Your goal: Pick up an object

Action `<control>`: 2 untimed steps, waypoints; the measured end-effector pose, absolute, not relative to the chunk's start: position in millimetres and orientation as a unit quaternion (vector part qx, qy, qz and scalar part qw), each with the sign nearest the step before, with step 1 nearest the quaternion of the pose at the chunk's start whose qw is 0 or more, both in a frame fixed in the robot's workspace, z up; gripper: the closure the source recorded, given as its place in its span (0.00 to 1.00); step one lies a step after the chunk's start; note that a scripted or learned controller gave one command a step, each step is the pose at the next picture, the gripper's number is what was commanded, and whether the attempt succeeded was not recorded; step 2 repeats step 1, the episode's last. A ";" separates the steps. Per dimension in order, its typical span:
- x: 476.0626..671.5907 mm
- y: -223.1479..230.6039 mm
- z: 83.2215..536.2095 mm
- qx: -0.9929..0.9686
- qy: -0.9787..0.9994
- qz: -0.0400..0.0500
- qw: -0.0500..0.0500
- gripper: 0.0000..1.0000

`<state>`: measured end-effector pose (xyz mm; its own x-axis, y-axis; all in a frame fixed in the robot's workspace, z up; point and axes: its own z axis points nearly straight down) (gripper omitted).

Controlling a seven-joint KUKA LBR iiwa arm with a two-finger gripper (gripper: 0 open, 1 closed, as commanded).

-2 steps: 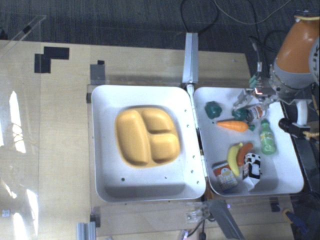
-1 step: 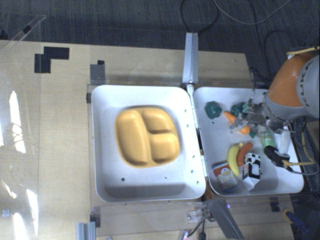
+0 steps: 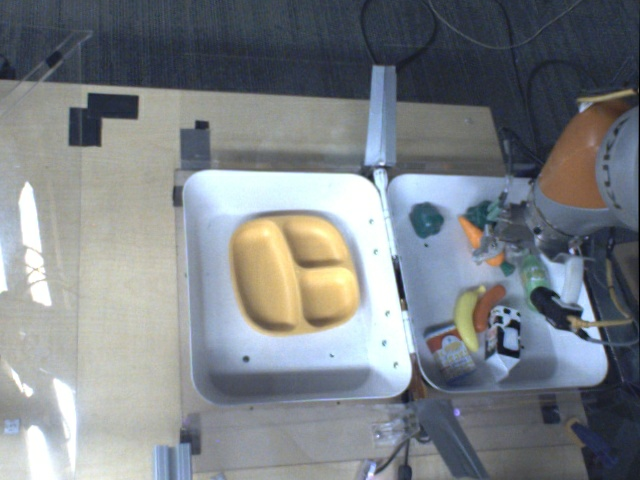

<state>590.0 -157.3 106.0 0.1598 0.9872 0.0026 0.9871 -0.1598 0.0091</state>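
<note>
From the camera view, the right bin [image 3: 590, 373] held a huddle of small things. Nearest the claw [image 3: 497, 236] lay an orange carrot-shaped piece [image 3: 470, 231], short and tapered, with a teal-green bit [image 3: 481, 211] at its upper end; both lay just beside the claw, on its side toward the left bin [image 3: 215, 268], and may have been touching it. Whether the claw was released or clenched could not be told, for its tips were lost among those pieces.

A dark teal lump [image 3: 427, 219] sat farther from the claw, near the wall between the two bins. Toward the near edge of the right bin lay a yellow banana [image 3: 466, 317], with a red-orange piece [image 3: 487, 306] touching it on the arm's side. Below the banana were a small printed packet [image 3: 451, 353] and a white-and-black carton [image 3: 504, 339]. A green bottle [image 3: 535, 274] lay close under the arm's wrist.

The left bin carried a yellow divided tray [image 3: 294, 271] at its middle. Both bins rested on the pale wooden desk [image 3: 100, 318].
</note>
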 end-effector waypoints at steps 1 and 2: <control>613.0 -133.3 199.4 0.792 0.610 0.002 0.002 1.00; 613.0 -133.3 199.4 0.792 0.610 0.002 0.002 1.00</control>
